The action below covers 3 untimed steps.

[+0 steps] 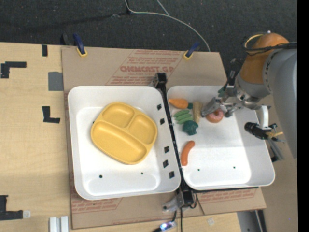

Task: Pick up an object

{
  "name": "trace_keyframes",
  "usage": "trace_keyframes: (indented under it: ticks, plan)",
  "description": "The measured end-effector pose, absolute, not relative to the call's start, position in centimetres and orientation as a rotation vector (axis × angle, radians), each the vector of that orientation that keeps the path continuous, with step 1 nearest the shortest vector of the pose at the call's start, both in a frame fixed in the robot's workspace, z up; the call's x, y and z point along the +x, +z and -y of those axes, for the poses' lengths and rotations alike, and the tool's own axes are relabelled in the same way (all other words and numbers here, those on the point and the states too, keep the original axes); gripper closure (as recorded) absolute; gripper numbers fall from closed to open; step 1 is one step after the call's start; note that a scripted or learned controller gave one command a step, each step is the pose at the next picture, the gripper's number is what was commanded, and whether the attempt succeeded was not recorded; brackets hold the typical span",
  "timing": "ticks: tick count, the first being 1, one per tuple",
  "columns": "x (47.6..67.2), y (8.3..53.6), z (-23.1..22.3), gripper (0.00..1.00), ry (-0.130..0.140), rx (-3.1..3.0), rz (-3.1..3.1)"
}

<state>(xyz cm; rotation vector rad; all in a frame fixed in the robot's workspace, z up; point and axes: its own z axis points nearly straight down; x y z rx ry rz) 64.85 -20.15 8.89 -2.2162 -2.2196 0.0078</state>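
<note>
Round reddish fruit [215,116] under metal tool [218,108].

Dark speckled carpet floor [58,8] across the top with a thin cable [186,25] trailing over it, light wood bench [29,168] at left, cardboard sheet [140,66] clamped center by blue clips [78,43].
</note>
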Motion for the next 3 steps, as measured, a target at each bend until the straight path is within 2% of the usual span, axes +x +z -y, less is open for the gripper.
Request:
trace_keyframes:
  ticks: [1,3]
  plan:
    - [65.0,10.3,20.2,1.0,0.004,-2.219,2.224]
    - [64.6,22.4,20.2,1.0,-0.005,-2.222,2.228]
